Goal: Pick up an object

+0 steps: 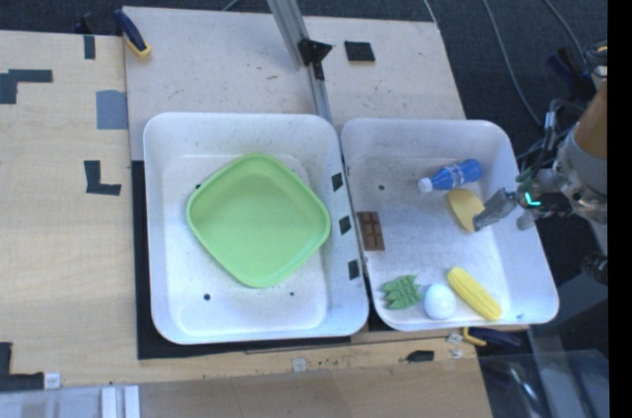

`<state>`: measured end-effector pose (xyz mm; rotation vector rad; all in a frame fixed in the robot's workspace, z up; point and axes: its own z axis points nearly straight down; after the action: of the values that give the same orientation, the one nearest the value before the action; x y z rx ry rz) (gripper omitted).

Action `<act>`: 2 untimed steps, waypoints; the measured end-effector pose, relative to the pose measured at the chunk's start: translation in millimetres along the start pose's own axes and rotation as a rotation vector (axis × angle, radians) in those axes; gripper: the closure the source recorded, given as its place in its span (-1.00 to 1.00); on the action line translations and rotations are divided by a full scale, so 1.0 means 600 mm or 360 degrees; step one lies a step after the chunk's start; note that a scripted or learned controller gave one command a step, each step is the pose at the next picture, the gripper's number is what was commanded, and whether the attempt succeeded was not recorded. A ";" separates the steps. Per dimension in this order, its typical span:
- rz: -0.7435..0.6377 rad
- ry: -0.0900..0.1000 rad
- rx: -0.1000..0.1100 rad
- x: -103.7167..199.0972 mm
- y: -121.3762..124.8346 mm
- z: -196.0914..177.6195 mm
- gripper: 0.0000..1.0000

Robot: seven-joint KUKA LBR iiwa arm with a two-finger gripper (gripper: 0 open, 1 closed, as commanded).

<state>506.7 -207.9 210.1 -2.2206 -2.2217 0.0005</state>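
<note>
The right bin (513, 253) holds a blue bottle (452, 176) lying on its side and a yellow lump (462, 208) just below it. A brown chocolate bar (371, 230) lies near the bin's left wall. A green leafy toy (401, 292), a white ball (439, 301) and a yellow corn cob (474, 293) lie along the front. My gripper (501, 219) hangs over the bin's right side, just right of the yellow lump. It is open, with nothing between its fingers.
The left bin (163, 209) holds a light green square plate (259, 219). A metal pole (286, 1) slants across the back of the bench. Cables run over the dark floor behind and to the right.
</note>
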 end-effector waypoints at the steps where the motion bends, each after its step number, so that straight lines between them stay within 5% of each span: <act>1: 0.0000 0.0000 0.0000 0.000 0.000 0.000 -1.00; 2: 0.0000 0.0003 0.0009 0.004 -0.003 0.105 -1.00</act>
<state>505.2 -205.7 146.9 -2.2168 -2.2183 0.0048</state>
